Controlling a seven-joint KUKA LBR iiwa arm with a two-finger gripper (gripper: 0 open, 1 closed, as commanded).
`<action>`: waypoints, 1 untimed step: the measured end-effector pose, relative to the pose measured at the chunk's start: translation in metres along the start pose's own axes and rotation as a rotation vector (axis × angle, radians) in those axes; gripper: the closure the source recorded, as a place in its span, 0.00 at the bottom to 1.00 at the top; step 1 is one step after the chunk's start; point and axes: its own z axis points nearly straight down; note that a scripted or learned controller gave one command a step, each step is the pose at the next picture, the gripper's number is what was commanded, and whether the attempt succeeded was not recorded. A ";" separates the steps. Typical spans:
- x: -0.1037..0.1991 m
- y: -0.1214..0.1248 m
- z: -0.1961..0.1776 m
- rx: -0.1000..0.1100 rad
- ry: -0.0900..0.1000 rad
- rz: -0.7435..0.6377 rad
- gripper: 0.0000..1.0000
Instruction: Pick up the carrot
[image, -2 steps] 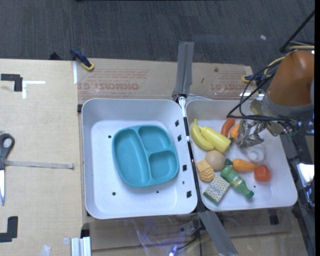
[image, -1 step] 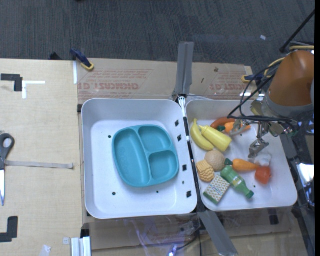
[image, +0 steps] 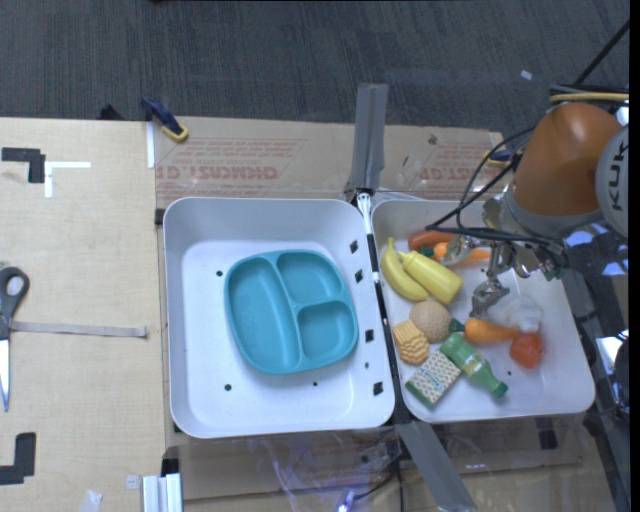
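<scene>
Lettering on the cardboard (image: 240, 165) behind both bins is showing red but mirrored, so I'm not reading it. Carrot (image: 488, 330) is lying in the right bin (image: 560, 395), directly below my gripper (image: 490, 296); I cannot tell its state.

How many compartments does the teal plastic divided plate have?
3. On the teal plastic divided plate in the left white bin: one long compartment along its left side, two smaller ones stacked on its right.
</scene>
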 end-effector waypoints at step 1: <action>-0.011 -0.018 0.000 -0.004 0.007 0.272 0.00</action>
